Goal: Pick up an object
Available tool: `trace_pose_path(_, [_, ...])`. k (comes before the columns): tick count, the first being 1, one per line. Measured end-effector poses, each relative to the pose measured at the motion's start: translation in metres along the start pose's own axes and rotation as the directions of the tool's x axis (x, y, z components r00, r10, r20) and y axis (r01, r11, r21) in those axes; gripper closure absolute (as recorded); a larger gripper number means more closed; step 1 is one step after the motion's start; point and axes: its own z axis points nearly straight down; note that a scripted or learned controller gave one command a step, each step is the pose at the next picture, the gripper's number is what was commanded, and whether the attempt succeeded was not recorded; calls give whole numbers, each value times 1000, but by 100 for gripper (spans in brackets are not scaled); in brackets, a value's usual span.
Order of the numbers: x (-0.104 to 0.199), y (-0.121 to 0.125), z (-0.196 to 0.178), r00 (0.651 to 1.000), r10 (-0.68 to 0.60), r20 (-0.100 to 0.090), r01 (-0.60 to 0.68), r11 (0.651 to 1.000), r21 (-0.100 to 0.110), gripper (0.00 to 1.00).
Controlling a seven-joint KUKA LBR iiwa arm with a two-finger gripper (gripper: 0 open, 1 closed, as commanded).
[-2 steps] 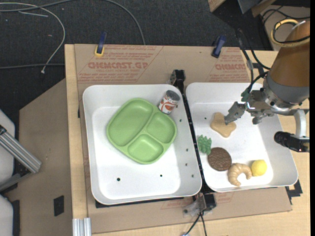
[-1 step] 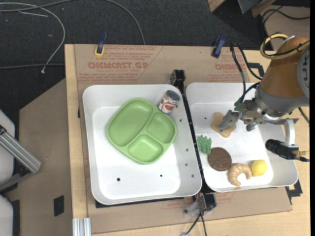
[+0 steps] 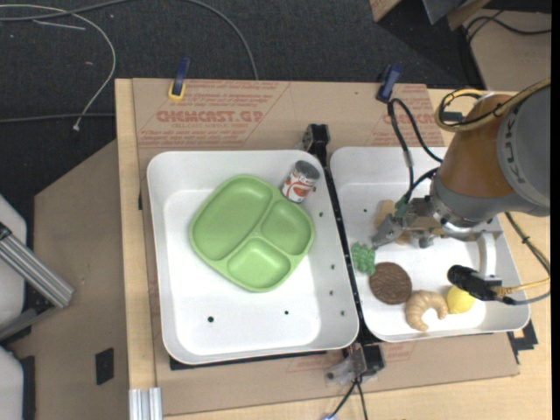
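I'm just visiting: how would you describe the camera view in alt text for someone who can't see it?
A grey and orange robot arm reaches over the right white bin, which holds a brown cookie, a croissant, a lemon and a small green item. The left white bin holds a green divided plate and a small can.

My arm (image 3: 490, 160) reaches over the right bin (image 3: 350, 169), my gripper (image 3: 404, 226) low above its floor. Near it lie a green sprig (image 3: 362, 256), a brown cookie (image 3: 390, 283), a croissant (image 3: 425, 309) and a lemon (image 3: 460, 301). In the left bin (image 3: 175, 261) sits a green plate (image 3: 252, 232), with a can (image 3: 300, 181) touching its rim.
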Motion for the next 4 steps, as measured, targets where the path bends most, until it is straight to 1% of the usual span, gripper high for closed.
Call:
trace_pose_path(1, [-1,2,-15,1000,1,2,-1,1000,-7,100])
trace_pose_path(2, [10,6,-67,1000,-2,4,2,1000,-12,100])
trace_pose_path(3, [11,9,-111,1000,-2,4,2,1000,-13,100])
trace_pose_path(4, [11,11,-165,1000,-2,5,2,1000,-15,100])
